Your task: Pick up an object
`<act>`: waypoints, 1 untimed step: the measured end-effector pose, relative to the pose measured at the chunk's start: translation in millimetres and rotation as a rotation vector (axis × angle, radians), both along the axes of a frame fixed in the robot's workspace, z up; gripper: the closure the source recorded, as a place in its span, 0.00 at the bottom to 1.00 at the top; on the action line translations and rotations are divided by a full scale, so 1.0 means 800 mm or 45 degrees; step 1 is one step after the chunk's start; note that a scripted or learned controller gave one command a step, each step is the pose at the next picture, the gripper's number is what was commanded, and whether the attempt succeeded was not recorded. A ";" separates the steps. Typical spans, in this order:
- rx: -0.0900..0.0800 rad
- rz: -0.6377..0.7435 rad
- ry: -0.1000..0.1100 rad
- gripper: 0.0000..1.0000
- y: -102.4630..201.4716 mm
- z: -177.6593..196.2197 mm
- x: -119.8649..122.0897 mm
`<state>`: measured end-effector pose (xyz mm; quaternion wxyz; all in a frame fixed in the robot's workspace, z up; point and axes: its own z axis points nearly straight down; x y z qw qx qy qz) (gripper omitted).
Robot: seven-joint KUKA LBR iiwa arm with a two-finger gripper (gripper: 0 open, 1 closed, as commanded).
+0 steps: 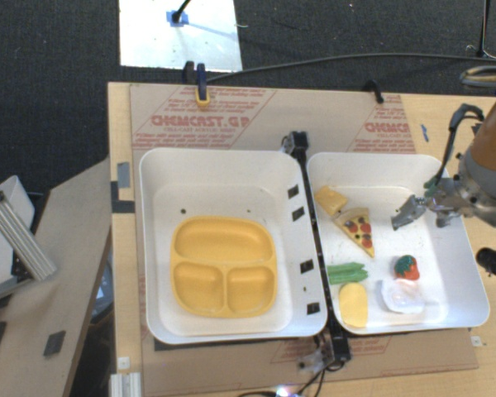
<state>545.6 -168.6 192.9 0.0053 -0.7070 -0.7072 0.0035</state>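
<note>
The right bin [446, 172] holds several toys: a yellow cheese wedge [331, 198], a pizza slice [357, 227], a green pod [347, 271], a yellow oval piece [353, 304], a red strawberry [407, 266] and a white piece [401, 298]. My gripper [424, 216] hangs over the right half of this bin, right of the pizza slice and above the strawberry. It is open, with nothing between its fingers.
A yellow divided plate [225, 265] lies in the left bin [161, 188]. Black clips run along the wall between the two bins. A cable crosses the board behind the bins.
</note>
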 end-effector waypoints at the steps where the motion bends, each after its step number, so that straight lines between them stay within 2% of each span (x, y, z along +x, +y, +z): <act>1: -0.004 0.004 -0.017 0.00 0.001 0.009 0.004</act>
